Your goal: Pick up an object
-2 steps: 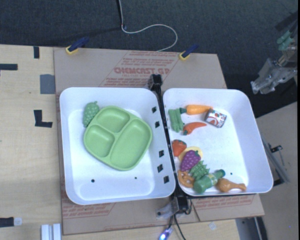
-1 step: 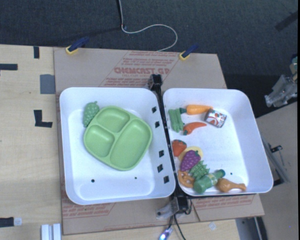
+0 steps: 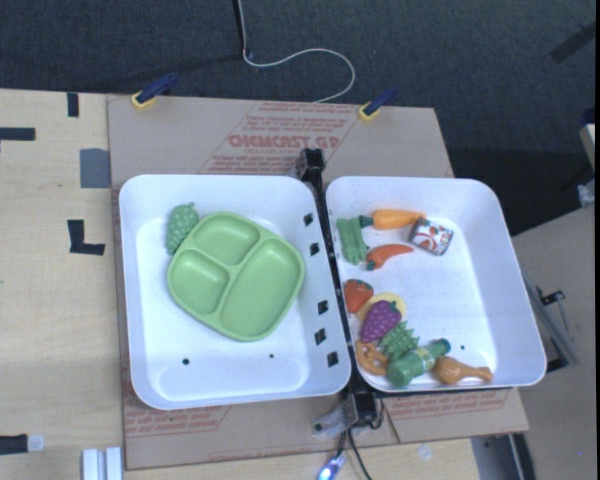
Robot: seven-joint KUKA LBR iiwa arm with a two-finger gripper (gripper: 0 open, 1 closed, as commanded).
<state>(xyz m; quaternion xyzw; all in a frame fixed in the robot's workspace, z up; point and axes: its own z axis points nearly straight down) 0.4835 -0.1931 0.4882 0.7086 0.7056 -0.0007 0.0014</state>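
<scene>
In the right-hand shallow white plastic bin (image 3: 480, 268), the toys to pick from crowd its left side. At the far end lie a smooth orange carrot with a green top (image 3: 395, 218), a small can with a red and white label (image 3: 431, 236) whose writing is too small to read, a bunch of slim green bean pods (image 3: 352, 240) and a curved orange-red chilli (image 3: 388, 255). Nearer lie a rounded red piece (image 3: 357, 294), a knobbly purple grape bunch (image 3: 378, 320), a glossy green bottle-shaped toy (image 3: 415, 365) and a tan gourd-shaped toy (image 3: 460, 372).

How the jaws stand cannot be told.

The left white bin (image 3: 145, 268) holds a pale green plastic plate with three compartments (image 3: 235, 288). A bumpy green toy (image 3: 182, 225) touches its far left rim.

The brown cardboard sheet (image 3: 280, 133) under both bins bears red print, seemingly "CHEMCAST GP". Two blue and yellow clamps (image 3: 155, 90) grip its far edge.
</scene>
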